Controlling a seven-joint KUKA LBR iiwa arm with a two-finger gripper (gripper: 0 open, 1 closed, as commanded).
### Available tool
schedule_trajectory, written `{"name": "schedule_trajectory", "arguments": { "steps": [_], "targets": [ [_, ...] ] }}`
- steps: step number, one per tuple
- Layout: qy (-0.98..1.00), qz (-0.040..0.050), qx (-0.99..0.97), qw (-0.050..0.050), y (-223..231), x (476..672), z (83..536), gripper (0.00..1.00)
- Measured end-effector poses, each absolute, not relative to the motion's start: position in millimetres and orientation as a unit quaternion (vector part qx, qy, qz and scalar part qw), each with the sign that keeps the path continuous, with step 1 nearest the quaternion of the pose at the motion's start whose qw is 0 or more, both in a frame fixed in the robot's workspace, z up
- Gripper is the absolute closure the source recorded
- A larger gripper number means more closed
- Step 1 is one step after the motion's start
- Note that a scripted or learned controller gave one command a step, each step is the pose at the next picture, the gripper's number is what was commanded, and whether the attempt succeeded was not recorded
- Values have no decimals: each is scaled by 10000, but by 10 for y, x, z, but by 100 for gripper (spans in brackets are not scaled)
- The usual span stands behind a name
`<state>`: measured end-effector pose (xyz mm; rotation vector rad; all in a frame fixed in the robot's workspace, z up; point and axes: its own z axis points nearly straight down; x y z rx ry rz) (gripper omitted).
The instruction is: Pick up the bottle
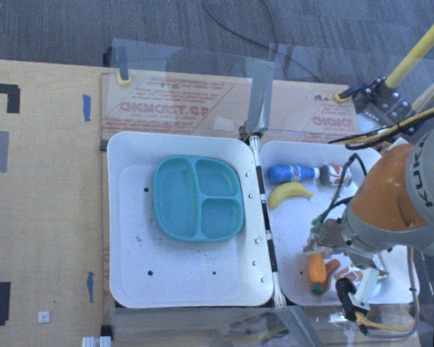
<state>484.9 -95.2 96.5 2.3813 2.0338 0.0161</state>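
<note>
The left bin (125,273) holds a teal divided plate (199,198) near its far edge. In the right bin (294,231), a blue bottle (295,173) lies on its side by the far wall, a banana (288,195) just beside it. The tool (335,264) hangs over a carrot (316,271) at the near edge.

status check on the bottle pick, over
Gripper low in right bin, over the carrot. Bottle lying at far edge, untouched. Banana right beside it.
</note>
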Motion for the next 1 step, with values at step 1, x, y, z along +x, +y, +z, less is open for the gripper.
{"name": "schedule_trajectory", "arguments": {
  "steps": [1],
  "targets": [
    [7138,-16,7004,-10,-288,5035,2286,100]
  ]
}}
